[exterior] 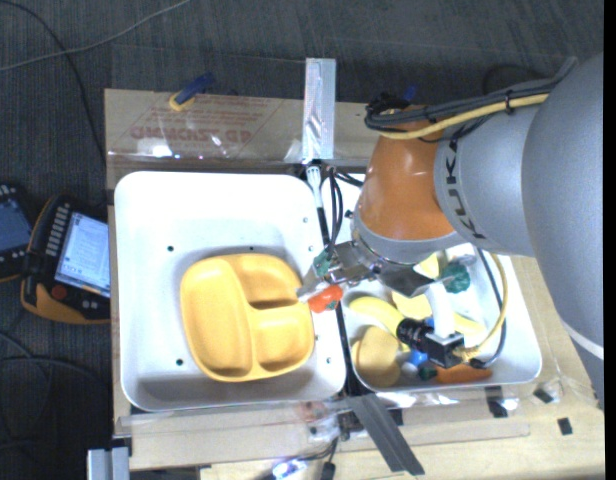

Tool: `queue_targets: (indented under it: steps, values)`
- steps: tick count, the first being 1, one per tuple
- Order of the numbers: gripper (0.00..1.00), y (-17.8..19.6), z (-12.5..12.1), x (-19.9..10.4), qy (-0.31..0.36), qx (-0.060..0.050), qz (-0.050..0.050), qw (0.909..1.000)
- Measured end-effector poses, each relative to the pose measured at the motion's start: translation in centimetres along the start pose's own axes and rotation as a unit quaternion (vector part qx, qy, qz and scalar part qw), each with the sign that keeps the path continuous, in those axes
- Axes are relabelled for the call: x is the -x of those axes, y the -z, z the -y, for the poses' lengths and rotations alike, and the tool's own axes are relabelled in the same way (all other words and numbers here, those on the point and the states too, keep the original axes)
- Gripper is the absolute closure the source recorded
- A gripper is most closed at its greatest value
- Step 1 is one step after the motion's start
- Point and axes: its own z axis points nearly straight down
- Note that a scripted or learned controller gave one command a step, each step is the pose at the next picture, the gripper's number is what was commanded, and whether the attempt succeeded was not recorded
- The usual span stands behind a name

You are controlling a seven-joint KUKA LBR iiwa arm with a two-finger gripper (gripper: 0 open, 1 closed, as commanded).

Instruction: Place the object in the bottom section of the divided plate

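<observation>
The yellow divided plate (223,318) lies in the left bin (148,218), with one large section on its left and two smaller ones on its right. My gripper (323,290) hangs over the wall between the two bins, at the plate's right rim. A small orange-red object (329,296) sits between its fingertips, just above that rim beside the ridge dividing the two smaller sections. The grey arm with its orange band (408,188) covers much of the right bin.
The right bin (523,353) holds several things: pale yellow pieces (373,311), a tan round piece (376,356), a teal item (458,281) and an orange item (466,374). A control pendant (68,258) lies left of the bench. A plastic sheet (218,133) lies behind the bins.
</observation>
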Motion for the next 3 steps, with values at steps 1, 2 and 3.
queue_targets:
  steps: [1,2,3]
  values:
    - [1.0,2.3,-0.3,-9.0,0.091,0.002,0.001,0.9959]
    - [1.0,-1.8,0.9,-8.0,0.075,0.0,0.001,0.9972]
    - [0.0,-1.8,0.9,-8.0,0.076,0.0,0.0,0.9971]
